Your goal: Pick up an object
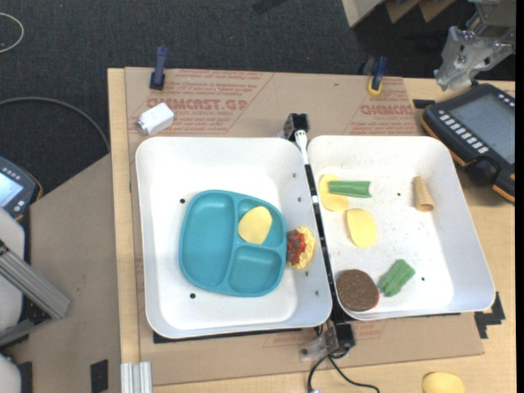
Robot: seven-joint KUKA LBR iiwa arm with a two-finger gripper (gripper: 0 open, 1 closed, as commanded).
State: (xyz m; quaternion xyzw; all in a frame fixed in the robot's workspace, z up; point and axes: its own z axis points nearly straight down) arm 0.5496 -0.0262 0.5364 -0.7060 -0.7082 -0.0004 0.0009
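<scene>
The pick looks not yet begun. The gripper (468, 51) hangs at the upper right, well beyond the far corner of the right bin (471, 256), over no object; whether it is open or closed cannot be told. In that bin lie a green bean pod (350, 188), two yellow slices (361, 228), a tan cone (422, 193), a brown patty (358, 290) and a green piece (397, 277). All lifting is left.
</scene>
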